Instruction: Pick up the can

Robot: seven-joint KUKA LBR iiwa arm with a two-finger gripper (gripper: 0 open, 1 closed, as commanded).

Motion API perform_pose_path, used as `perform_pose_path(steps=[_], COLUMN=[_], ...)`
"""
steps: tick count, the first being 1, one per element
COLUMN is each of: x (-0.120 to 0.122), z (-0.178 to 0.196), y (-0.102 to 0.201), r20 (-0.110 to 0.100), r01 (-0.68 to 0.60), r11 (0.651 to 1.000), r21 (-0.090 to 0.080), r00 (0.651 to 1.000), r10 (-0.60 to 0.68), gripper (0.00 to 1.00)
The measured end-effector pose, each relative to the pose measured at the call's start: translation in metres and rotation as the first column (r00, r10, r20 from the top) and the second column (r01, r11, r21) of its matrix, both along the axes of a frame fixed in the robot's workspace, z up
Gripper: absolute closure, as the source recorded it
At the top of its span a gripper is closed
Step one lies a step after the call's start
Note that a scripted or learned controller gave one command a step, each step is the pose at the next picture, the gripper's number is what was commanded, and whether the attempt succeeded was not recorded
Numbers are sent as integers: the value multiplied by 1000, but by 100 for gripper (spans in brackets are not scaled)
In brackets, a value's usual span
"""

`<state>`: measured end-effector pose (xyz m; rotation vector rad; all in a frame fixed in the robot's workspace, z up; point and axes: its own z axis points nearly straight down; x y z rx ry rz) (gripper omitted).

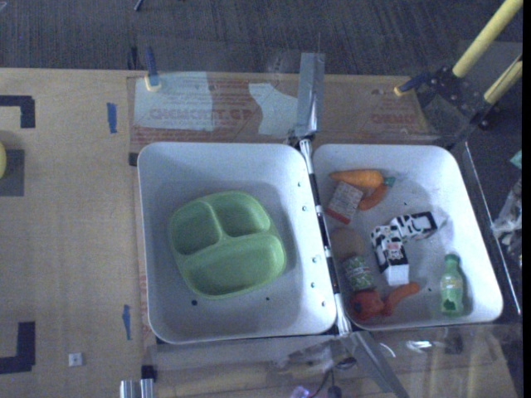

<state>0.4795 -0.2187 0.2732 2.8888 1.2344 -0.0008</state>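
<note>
The can (358,272) is small, with a green and dark label. It sits in the right bin (474,214), near that bin's front left, close to the wall shared with the left bin. A red and orange toy (375,303) lies just in front of it, and a black-and-white cow-pattern carton (390,249) stands just to its right.
The right bin also holds an orange carrot (358,177), a red and white carton (344,201), a second cow-pattern piece (416,225) and a green bottle (451,285). A green divided plate (226,243) lies in the left bin (158,181). Yellow poles (491,30) stand at the back right.
</note>
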Motion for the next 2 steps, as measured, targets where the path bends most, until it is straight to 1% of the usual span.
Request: perform_pose_path(steps=[1, 2], x=[0, 15], z=[-65, -41], y=[4, 2], r20=[-3, 1], r01=[93, -102], r11=[996, 995], r21=[2, -1], r00=[996, 995], r10=[-93, 102], gripper=[100, 100])
